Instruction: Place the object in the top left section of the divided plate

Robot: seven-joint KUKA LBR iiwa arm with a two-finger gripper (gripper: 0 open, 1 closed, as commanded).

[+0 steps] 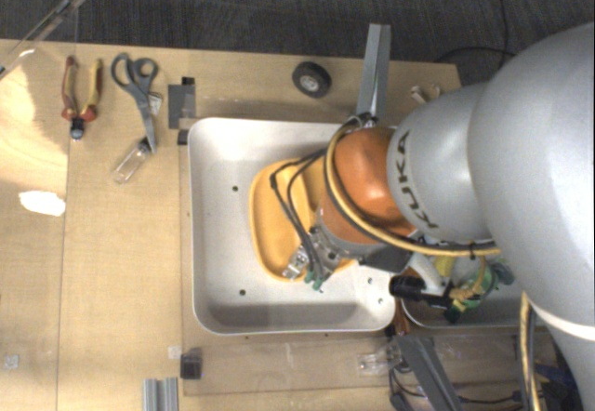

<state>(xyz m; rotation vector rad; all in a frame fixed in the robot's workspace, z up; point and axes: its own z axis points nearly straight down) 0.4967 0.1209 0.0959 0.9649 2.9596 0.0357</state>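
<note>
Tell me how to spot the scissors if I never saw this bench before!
Start at the white bin under the big grey arm, then look past its upper left corner onto the bare wooden bench. The scissors lie there with grey handles, blades pointing down. Unlike the red-handled pliers to their left, they have two round finger loops.

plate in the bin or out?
In. The yellow divided plate lies flat on the floor of the left white bin, inside its walls; the arm covers its right part.

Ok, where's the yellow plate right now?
The yellow plate lies in the white bin near the middle of the camera view, its right part hidden under the arm's orange band.
</note>
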